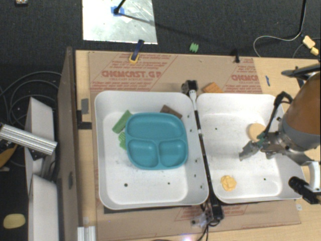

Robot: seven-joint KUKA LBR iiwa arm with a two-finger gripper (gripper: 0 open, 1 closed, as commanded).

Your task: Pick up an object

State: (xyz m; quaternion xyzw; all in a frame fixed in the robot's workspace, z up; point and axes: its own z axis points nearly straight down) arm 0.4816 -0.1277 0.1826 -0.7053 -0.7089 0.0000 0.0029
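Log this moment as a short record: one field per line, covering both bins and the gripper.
left bin: blue divided tray, green pieces at its left edge, brown block at its upper right
right bin: yellow lump near front wall, pale round piece near the gripper
gripper: over right bin, nothing seen between its fingers
task: object not yet picked up

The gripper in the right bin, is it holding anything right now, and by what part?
Nothing is held. The gripper hovers over bare floor of the right white bin, its fingers with nothing between them, apart from the pale round object and the small yellow lump.
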